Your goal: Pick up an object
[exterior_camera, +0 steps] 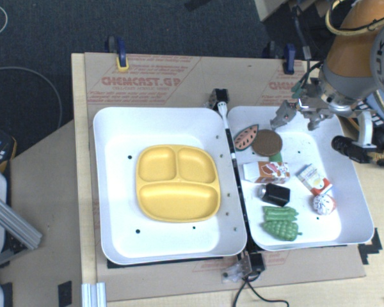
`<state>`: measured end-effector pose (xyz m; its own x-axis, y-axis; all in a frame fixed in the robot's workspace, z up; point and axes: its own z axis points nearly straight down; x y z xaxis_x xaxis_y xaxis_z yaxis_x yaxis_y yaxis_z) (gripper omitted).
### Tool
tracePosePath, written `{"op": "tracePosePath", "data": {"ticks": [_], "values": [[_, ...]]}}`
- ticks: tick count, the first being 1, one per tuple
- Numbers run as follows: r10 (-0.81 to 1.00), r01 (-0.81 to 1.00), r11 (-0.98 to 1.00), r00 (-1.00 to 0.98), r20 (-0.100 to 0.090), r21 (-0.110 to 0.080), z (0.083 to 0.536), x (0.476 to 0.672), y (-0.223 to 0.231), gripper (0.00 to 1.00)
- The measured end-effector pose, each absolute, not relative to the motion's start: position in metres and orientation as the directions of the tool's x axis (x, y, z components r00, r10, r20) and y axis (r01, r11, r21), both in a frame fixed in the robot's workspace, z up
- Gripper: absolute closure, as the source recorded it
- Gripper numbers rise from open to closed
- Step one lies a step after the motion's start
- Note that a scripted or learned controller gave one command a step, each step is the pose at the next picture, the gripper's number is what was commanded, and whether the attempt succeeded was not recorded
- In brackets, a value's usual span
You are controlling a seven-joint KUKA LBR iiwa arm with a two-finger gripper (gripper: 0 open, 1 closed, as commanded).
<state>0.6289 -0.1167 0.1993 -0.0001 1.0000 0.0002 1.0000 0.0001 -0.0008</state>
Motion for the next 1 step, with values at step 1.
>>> {"op": "tracePosePath", "data": {"ticks": [1], "values": [[1.000, 1.000, 0.002, -0.002, -0.003, 0.011, 0.1103, 0.5649, -0.1243, 0.00]]}}
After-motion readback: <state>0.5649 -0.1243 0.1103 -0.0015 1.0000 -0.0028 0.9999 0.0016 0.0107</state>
